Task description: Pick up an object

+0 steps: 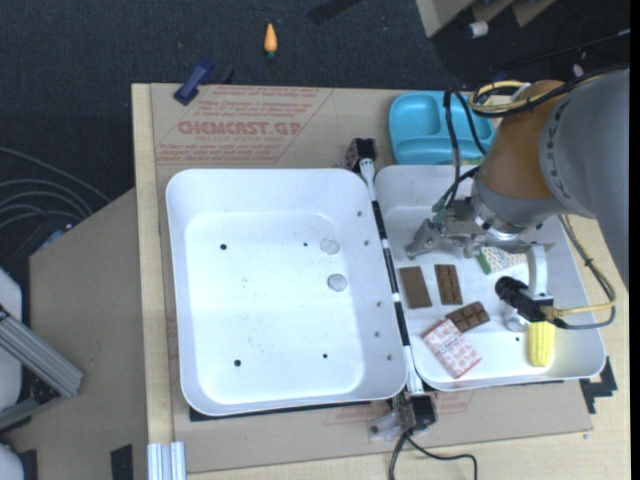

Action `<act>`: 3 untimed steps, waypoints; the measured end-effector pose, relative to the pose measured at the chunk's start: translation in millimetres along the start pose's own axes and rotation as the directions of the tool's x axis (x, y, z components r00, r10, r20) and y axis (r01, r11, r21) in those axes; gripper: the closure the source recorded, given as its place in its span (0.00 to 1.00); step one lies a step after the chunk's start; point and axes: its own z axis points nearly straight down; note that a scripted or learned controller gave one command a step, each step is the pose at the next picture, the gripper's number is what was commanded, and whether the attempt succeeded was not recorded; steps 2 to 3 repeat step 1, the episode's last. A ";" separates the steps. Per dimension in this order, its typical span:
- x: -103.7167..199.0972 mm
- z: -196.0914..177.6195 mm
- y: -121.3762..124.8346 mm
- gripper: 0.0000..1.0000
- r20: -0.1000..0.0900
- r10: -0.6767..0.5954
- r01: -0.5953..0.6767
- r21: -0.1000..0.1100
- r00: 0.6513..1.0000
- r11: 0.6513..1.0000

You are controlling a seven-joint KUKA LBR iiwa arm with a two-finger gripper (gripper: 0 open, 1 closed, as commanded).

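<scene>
Nearby, chocolate bars (431, 286), a packet (451, 348) and corn (540, 344) crowd the tool (450, 233).

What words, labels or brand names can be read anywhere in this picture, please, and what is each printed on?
"CHEMCAST GP": large red print on the brown board under the bins, beyond the left bin.
Small red lines above and below that name: too blurred to read.
Red-and-white packet in the right bin: its print is too small to read.

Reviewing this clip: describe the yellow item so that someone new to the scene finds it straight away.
Start at the right bin, the one under the arm. Go to its near right corner, past the brown bars and the red-patterned packet. The corn cob stands on end there, the one yellow thing in the bin.
</scene>
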 end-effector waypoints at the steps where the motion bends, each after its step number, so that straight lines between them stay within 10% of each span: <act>1: 0.1 -10.0 0.4 1.00 0.000 0.000 0.000 -0.002 1.000 1.000; 3: 0.1 -10.0 0.4 1.00 0.000 0.000 0.000 -0.002 1.000 1.000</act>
